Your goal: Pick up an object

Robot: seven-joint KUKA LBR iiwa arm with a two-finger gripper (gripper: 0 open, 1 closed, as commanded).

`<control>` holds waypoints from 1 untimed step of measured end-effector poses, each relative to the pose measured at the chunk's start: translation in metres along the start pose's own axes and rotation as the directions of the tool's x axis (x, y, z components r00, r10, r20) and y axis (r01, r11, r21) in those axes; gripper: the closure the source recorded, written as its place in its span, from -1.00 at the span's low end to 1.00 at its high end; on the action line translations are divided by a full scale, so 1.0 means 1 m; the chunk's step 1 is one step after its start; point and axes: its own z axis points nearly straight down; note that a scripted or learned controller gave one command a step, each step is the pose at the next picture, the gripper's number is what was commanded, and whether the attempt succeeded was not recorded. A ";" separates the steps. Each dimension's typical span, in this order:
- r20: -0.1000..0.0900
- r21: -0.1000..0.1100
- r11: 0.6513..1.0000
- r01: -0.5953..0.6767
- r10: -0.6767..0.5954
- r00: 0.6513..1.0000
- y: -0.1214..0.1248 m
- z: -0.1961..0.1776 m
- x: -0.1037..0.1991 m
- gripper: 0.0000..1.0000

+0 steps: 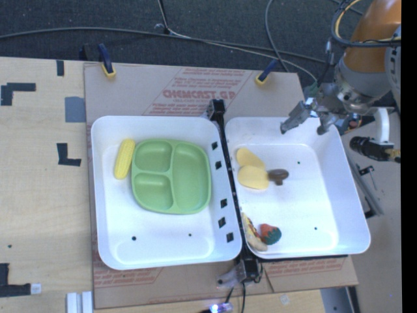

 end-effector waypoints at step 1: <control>0.002 -0.013 1.000 0.003 -0.003 1.000 0.002 -0.009 0.000 -1.00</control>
